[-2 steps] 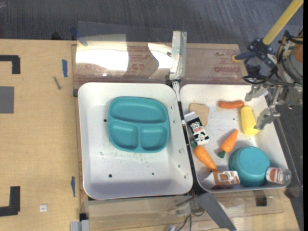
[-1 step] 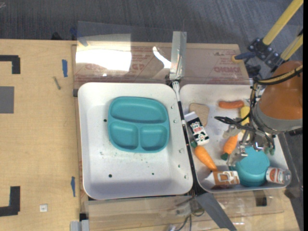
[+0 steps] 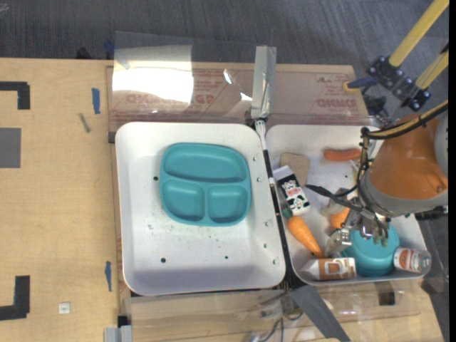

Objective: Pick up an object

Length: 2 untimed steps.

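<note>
Camera view from above the bench: the grey arm comes in from the right, with its orange band sitting over the right-hand bin. The pincer hangs low inside that bin, near its front edge. From where I stand I cannot tell whether it is apart or together, as the wrist and cables crowd it, and I see nothing plainly caught in it.

The things to be picked all lie in this same bin, clustered round the pincer. Just below it, touching or nearly so, is a round teal tub. To the tub's right lies a small bottle with an orange and white label. A second, similar bottle lies on its side below and to the left of the pincer. Farther left of the pincer, a carrot lies at a slant. Up and left of it is a little white carton with black markings, and beyond that a flat tan piece. Well above the pincer, near the bin's far wall, lies an orange stick-shaped item. A small orange piece sits just beside the pincer on its left.

Far to the pincer's left, the other bin holds a teal divided plate, lying flat.
</note>
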Each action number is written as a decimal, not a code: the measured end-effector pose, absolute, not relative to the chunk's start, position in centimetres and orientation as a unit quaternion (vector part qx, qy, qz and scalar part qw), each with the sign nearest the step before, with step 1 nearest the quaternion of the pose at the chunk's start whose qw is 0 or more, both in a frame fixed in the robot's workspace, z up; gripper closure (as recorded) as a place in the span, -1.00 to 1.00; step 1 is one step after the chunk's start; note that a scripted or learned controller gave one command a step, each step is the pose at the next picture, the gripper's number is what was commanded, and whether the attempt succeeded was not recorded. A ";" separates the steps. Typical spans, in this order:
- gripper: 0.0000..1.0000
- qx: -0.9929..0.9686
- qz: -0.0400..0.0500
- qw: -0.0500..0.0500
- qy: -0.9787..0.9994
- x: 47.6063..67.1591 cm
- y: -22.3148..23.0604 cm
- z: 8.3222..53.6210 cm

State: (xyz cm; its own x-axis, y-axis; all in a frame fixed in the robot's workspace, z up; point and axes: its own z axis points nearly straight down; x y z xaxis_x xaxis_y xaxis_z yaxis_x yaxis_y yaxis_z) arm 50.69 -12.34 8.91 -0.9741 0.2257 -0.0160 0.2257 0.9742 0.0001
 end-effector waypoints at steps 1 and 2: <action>1.00 0.113 -0.001 0.011 0.994 51.0 -12.3 9.8; 1.00 0.040 0.001 0.006 0.999 48.3 -5.3 18.8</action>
State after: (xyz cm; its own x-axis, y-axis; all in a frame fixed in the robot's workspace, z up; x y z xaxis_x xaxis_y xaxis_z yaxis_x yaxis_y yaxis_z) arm 48.29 -5.34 18.79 -0.9968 0.0792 -0.0126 0.0792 0.9969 0.0017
